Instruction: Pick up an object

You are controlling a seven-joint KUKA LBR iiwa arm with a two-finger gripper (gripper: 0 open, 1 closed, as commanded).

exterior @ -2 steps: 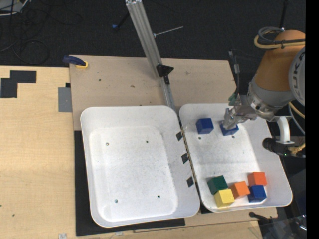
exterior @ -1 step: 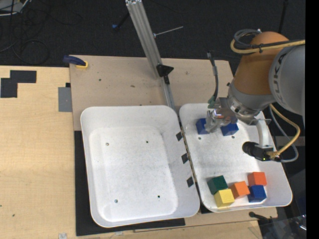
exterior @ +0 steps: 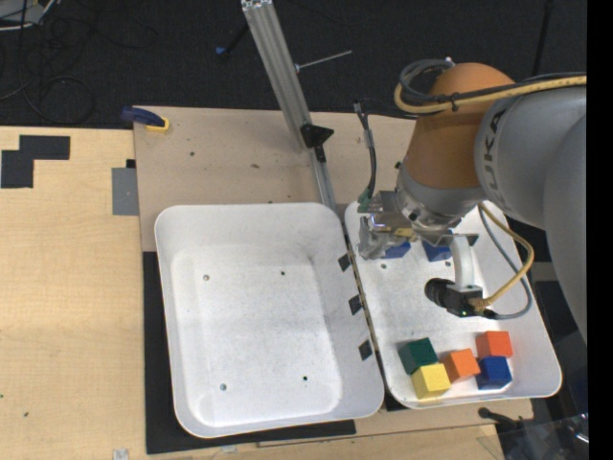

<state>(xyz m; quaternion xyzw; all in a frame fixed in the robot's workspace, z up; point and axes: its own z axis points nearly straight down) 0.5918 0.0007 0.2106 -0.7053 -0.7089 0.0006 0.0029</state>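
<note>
camera view: gripper (exterior: 381,241) low over right bin (exterior: 541,377).

Not much to read here tbh. The only lettering I can spot is on the grey arm (exterior: 536,151), along its left edge near the orange band: dark capitals that look like "UK", probably part of the KUKA name, cut off by the curve. No readable print on the blocks, bins or table.
</note>
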